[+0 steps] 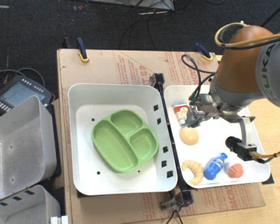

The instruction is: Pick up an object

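Observation:
In the right bin (252, 146) lie several small items. A red-and-white can (181, 113) sits near the bin's left wall. Just below it rests a tan round bun (189, 136). A croissant (194, 170), a small blue bottle (215, 166) and a reddish strawberry-like piece (235, 171) line the front edge. My gripper (194, 118) hangs low over the left part of this bin, right beside the can and just above the bun. Nothing shows lifted off the bin floor.
The left bin (84, 171) holds a green divided plate (125, 140). A black camera mount (240, 146) sits by the right bin's right side. Grey containers (18, 148) stand left of the bench. Blue clamps (82, 50) grip the cardboard's far edge.

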Tool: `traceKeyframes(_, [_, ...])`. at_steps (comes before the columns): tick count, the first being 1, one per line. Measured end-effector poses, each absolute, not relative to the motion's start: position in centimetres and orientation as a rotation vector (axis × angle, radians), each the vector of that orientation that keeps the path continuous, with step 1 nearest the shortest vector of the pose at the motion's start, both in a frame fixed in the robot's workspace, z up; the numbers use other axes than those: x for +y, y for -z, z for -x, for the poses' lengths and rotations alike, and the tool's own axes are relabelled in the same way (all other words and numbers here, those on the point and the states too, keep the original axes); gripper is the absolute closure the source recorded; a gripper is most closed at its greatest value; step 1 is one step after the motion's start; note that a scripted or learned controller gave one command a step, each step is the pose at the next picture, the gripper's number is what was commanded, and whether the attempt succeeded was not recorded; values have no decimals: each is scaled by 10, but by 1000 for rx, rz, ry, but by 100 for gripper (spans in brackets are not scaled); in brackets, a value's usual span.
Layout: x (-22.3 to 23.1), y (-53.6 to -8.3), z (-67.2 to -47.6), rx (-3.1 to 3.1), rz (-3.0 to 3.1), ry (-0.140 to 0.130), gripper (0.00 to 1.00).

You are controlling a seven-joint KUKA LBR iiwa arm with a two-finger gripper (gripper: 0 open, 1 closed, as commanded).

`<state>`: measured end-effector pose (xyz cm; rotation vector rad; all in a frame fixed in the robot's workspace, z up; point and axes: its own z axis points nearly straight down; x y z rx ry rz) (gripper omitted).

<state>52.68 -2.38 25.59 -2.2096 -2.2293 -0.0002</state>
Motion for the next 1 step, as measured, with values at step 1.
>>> traceKeyframes(1, [28, -238, -517, -2228, 2211, -2, 100])
